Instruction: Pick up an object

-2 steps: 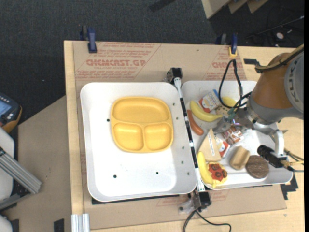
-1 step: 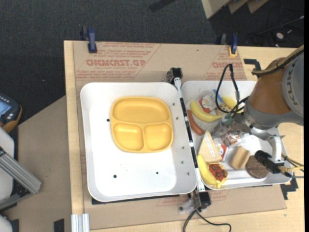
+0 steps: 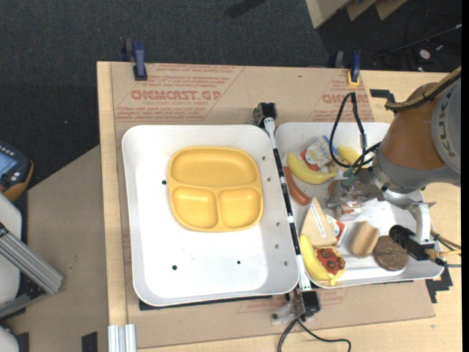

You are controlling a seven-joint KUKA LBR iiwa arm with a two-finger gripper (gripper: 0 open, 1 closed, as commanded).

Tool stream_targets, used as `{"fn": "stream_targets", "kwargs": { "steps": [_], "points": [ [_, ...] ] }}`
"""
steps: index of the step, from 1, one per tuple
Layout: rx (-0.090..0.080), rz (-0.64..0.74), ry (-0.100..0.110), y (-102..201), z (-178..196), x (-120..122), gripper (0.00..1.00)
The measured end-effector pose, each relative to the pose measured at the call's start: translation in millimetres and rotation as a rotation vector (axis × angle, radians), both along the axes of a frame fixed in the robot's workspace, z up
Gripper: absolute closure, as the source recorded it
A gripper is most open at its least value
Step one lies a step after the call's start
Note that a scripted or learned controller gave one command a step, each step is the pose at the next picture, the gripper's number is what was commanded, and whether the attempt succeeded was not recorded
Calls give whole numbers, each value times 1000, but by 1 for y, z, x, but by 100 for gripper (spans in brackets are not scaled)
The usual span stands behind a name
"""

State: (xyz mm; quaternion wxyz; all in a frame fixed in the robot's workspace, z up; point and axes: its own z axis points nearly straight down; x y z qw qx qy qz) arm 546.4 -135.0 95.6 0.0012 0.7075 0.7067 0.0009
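The arm (image 3: pixel 421 141) reaches in from the right and hangs over the right bin (image 3: pixel 381 132), its gripper (image 3: pixel 352 191) low among the toy food near the bin's middle. Whether the fingers are apart or together cannot be told; the metal parts there blur into the clutter beneath them, and nothing can be seen clamped between them.

The right bin holds all the loose items. A banana (image 3: pixel 309 171) lies at the upper left, its long axis running from the upper left down to the right, curved with the ends turned up. Just below it a red sausage (image 3: pixel 296 190) slants along the bin's left wall, upper end toward the back. A small round cup with a printed lid (image 3: pixel 318 152) sits behind the banana, and a yellow piece (image 3: pixel 349 155) is beside it. Toward the front lie a sandwich wedge (image 3: pixel 317 228), a bread roll (image 3: pixel 363 238), a brown cookie (image 3: pixel 390 254), and a second banana (image 3: pixel 314 262) along the front left corner, with a red piece (image 3: pixel 331 259) touching it.

The left bin (image 3: pixel 146 255) holds a yellow divided plate (image 3: pixel 215 188), one long compartment at the back and two smaller ones in front.
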Motion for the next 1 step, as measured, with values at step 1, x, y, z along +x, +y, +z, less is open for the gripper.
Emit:
{"fn": "stream_targets", "kwargs": {
  "steps": [1],
  "points": [
    [0,10,-13,62,96,72,100]
  ]
}}
